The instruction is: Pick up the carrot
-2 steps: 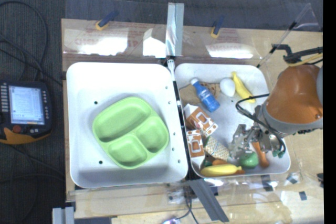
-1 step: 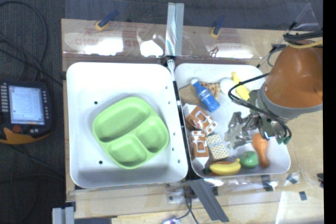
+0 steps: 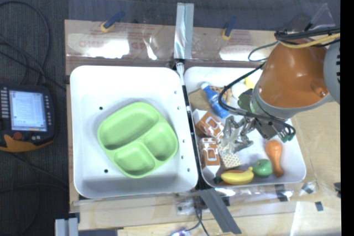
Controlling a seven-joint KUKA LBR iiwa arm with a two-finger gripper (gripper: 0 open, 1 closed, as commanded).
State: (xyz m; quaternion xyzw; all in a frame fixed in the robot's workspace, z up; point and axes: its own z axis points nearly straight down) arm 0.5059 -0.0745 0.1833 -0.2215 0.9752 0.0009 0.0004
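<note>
The carrot (image 3: 275, 156) is orange and short, and lies near the right wall of the right bin (image 3: 298, 171), pointing toward the front. My gripper (image 3: 235, 139) hangs low over the middle of that bin, left of the carrot and apart from it. Its metal fingers (image 3: 227, 141) are open with nothing between them. The orange band of the arm (image 3: 293, 77) covers the back right part of the bin.
A green round fruit (image 3: 263, 168) touches the carrot's left side, with a banana (image 3: 237, 176) beside it at the front. A waffle piece (image 3: 229, 161), two small orange boxes (image 3: 209, 125) and a blue bottle (image 3: 214, 100) lie left of the gripper. The left bin holds a green divided plate (image 3: 138, 138).
</note>
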